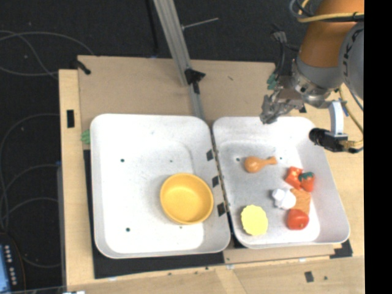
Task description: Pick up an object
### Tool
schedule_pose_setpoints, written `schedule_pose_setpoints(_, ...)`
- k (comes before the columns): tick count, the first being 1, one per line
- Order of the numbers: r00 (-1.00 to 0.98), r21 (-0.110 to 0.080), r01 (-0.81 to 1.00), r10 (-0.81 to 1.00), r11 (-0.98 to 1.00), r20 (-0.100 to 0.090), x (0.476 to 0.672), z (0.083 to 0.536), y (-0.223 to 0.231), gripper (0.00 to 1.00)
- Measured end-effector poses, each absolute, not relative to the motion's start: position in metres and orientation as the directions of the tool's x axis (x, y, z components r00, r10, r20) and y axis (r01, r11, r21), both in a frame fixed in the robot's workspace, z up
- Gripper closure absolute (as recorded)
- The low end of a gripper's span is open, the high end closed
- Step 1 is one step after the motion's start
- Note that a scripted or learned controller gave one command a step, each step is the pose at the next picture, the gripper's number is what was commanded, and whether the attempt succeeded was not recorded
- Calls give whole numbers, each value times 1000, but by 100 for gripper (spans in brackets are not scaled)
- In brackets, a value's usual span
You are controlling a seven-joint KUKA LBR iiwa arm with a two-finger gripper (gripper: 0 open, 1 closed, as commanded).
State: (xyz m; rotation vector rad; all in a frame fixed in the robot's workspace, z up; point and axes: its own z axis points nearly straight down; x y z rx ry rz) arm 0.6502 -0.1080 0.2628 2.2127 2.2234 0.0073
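My gripper hangs over the back edge of the right bin, above and behind the objects, with nothing seen between its fingers. In that bin lie a tan drumstick-shaped toy, a red and orange pepper-like toy, a small white piece, an orange block, a red tomato-like ball and a yellow round piece. A yellow bowl sits in the left bin.
A slanted metal post rises behind the bins, its foot near their shared edge. A black fitting on the arm sticks out over the right bin's right rim. Brown bench board surrounds both bins.
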Motion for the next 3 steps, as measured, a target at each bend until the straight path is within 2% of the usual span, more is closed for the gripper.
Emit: schedule_pose_setpoints(3, -6, 2, 1000, 1000, 6, 0, 677, 262, 55, 100)
